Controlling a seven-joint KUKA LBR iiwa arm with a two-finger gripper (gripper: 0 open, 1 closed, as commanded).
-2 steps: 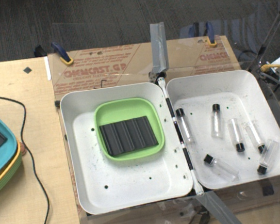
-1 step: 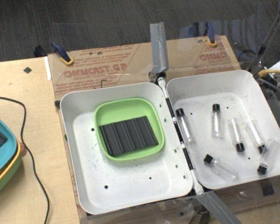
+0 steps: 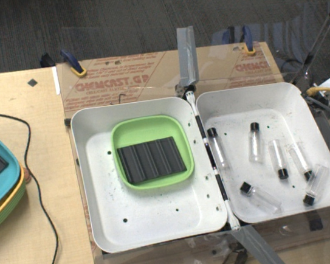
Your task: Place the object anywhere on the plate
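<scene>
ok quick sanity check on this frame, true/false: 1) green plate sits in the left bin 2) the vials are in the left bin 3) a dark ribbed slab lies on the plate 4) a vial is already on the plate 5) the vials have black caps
1) True: the green plate sits in the left bin.
2) False: the clear vials lie in the right bin.
3) True: a dark ribbed slab lies on the plate.
4) False: the plate bears just the slab; every vial lies in the right bin.
5) True: each vial has a black cap.
</scene>
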